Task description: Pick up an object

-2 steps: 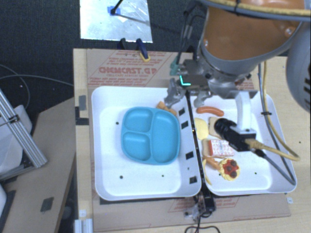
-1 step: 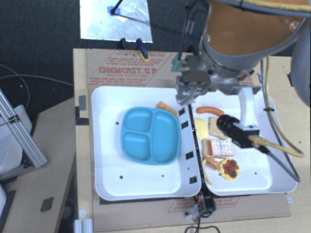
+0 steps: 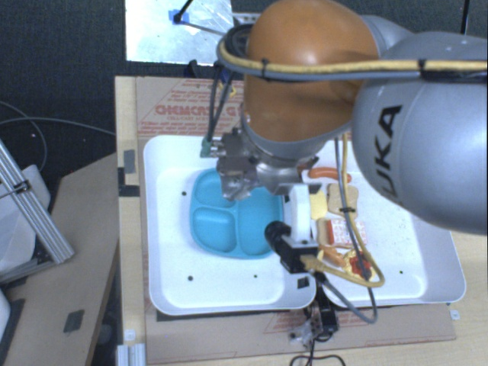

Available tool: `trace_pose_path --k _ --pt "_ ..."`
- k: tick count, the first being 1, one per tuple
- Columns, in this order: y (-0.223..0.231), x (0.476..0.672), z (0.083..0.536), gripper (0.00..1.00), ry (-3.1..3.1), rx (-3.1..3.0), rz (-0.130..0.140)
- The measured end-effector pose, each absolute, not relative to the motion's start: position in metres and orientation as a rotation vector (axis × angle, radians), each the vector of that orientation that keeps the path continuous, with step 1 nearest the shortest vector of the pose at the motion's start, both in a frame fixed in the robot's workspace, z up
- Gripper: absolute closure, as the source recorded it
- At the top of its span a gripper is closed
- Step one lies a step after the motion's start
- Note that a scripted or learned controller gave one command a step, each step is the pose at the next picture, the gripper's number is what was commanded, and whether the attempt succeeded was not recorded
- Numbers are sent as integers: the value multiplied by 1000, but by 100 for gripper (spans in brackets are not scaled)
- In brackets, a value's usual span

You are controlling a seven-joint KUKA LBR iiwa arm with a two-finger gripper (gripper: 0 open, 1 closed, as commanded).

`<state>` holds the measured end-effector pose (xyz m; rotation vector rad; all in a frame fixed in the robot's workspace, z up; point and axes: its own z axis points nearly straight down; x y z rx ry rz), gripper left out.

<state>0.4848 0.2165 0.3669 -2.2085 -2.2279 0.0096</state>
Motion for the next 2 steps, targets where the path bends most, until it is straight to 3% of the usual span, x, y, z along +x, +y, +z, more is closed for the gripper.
trace_pose_path --k 1,2 --pt "235 484 246 100 -2220 -2216 19" --pt "234 487 264 100 -2218 -2223 -2"
